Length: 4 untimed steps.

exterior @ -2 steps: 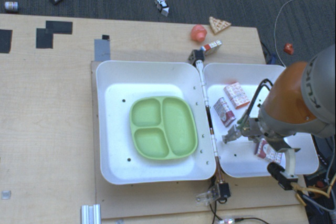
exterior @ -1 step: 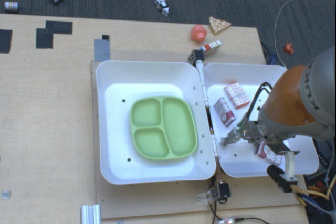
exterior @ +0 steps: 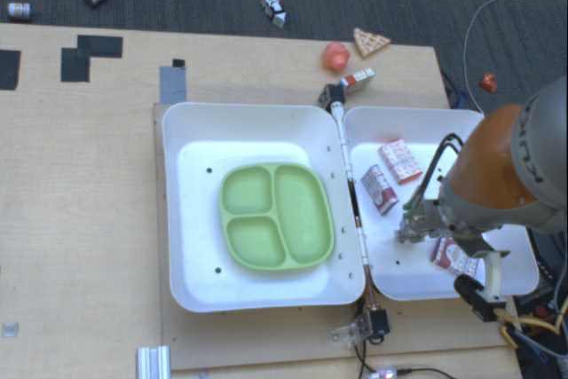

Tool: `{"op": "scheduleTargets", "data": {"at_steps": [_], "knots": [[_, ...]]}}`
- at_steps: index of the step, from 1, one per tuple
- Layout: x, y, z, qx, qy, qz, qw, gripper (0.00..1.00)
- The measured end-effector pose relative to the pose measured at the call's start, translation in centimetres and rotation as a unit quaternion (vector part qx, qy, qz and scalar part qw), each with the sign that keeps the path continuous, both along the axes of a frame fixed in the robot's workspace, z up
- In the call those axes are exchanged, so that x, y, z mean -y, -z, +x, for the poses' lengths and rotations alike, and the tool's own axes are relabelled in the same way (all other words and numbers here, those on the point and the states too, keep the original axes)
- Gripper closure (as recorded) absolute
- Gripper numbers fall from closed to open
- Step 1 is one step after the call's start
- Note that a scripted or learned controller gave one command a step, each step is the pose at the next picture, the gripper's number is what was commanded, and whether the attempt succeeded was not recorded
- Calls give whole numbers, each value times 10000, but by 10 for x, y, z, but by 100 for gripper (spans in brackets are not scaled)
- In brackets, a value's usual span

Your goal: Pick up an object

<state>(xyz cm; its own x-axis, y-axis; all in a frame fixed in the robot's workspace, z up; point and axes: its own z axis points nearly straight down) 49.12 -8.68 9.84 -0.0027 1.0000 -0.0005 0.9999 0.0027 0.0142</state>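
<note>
white plastic makes up both shallow bins on the wooden bench (exterior: 80, 191). seen from the fixed overhead camera, the left bin (exterior: 191, 191) holds a pale green divided plate (exterior: 277, 216) with three compartments, lying flat near the bin's middle. the right bin (exterior: 373, 266) holds small red and white packets: one (exterior: 400, 161) near its upper middle, another (exterior: 379, 189) just below and left of that one, close to the bin's left wall, and a third (exterior: 454, 256) lower right, partly covered by the arm. the grey arm with its orange band (exterior: 486, 164) reaches in from the right over the right bin, and the gripper (exterior: 414, 229) hangs low over the bin floor between the second and third packets. whether anything sits in its grasp cannot be told from this angle. beyond the bins, on the bench's far edge, lie a red ball (exterior: 335, 56), a pizza-slice toy (exterior: 370, 41) and a small red and white tube (exterior: 358, 79).
</note>
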Motion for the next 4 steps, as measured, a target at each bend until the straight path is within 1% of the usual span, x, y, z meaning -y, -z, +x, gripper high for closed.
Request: {"op": "scheduleTargets", "data": {"at_steps": [1,2,3,4], "knots": [[0,0,0,-2,0,0,10000,0],[-3,11,-2,-29,15,-9,10000,0],[-4,0,0,3,4,-8,10000,100],[-4,0,0,1,9,-7,10000,0]]}}
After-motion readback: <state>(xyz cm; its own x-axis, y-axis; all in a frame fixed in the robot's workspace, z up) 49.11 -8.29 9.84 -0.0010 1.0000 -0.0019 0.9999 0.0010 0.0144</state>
